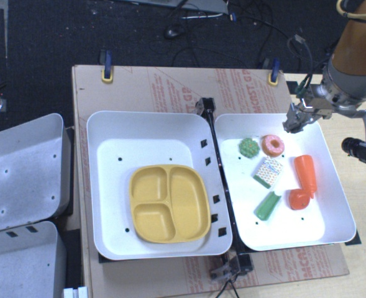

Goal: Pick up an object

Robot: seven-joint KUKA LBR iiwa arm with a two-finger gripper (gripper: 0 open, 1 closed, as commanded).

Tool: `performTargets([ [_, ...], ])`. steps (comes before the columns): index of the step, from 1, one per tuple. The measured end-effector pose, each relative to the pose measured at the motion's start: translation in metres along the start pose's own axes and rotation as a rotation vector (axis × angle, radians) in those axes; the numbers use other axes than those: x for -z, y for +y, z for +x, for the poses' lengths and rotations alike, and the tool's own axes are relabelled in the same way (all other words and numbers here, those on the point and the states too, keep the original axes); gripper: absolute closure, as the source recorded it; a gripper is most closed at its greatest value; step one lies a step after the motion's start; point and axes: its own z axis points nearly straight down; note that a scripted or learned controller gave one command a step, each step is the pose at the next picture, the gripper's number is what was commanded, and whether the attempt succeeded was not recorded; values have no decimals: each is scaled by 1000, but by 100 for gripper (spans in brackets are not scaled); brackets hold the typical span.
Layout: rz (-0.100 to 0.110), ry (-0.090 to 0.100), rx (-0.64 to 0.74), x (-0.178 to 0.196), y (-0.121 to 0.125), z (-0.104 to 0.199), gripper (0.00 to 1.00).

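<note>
Fingers (292,126) above right bin's (332,228) far edge

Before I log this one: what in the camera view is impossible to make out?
- Gripper: dark and small over the right bin's far edge in the camera view; its jaws blur together, so open or shut is unreadable.
- Arm: cut off by the top right corner.
- Orange object: its identity is unclear at this size.

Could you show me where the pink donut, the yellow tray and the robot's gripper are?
Donut (273,145): camera view, on its pink ring.
Tray (169,203): camera view, on the ridge between its compartments.
Gripper (292,126): camera view, at its dark tip.
</note>
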Motion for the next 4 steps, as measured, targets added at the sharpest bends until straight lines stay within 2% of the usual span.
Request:
performTargets([
  [2,6,2,4,-24,3,90,100],
  [3,6,3,5,-20,-5,145,100],
  [4,8,3,5,-39,-8,203,100],
])
